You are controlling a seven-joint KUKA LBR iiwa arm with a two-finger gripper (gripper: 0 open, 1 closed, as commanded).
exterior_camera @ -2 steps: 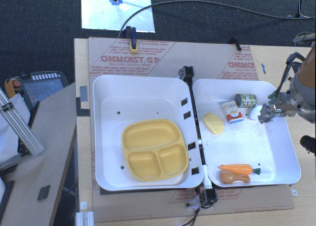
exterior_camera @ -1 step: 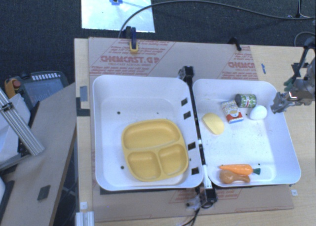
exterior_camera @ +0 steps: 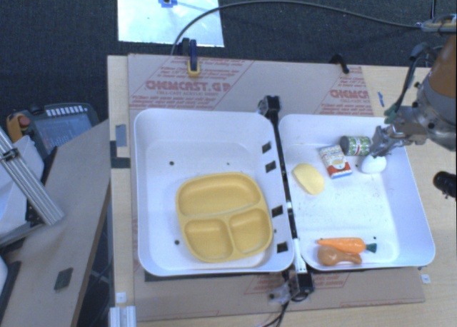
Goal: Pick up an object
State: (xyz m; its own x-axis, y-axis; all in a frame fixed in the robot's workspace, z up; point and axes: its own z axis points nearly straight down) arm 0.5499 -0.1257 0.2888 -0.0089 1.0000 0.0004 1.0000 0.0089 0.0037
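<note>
The right bin (exterior_camera: 400, 211) holds several small objects. A small green and silver can (exterior_camera: 355, 145) lies on its side near the far edge. Next to it is a red and white carton (exterior_camera: 334, 161). A pale yellow lemon-like piece (exterior_camera: 308, 178) rests near the divider. A white rounded object (exterior_camera: 371, 165) sits just under my gripper (exterior_camera: 382, 141). The gripper reaches in from the right and hovers low, between the can's right end and the white object. An orange carrot (exterior_camera: 346, 245) and a tan piece (exterior_camera: 335, 255) lie at the near edge.
The left bin (exterior_camera: 157, 140) holds a yellow divided plate (exterior_camera: 223, 215). A black clip strip (exterior_camera: 278, 175) runs along the divider between the bins. A cable arcs over the back of the bench. A pendant and metal rail sit at far left.
</note>
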